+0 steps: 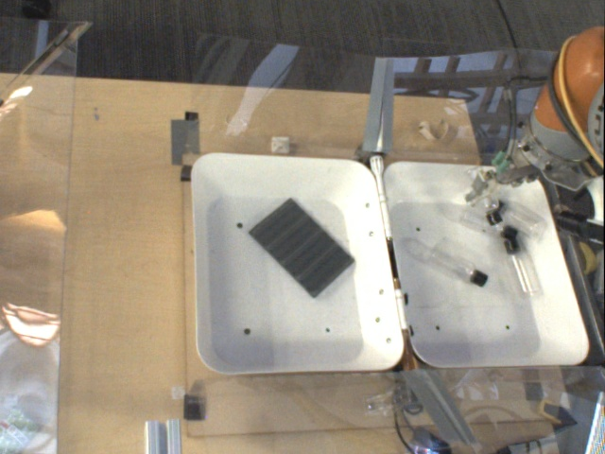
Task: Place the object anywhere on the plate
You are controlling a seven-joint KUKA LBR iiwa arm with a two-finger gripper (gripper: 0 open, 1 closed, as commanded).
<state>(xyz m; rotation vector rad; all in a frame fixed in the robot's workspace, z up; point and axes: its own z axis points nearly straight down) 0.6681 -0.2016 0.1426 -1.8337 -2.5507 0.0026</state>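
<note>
Tool [487, 185] over right bin [567, 343] back edge, grip state unclear. 3 clear tubes [452, 260] inside. Dark ribbed plate [302, 247] in left bin [213, 282].

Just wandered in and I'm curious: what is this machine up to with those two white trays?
A robot arm reaches in over the right bin, where clear tubes with black caps lie scattered. The left bin holds a dark ribbed plate, with nothing on it yet. Nothing visibly sits in the gripper.
</note>
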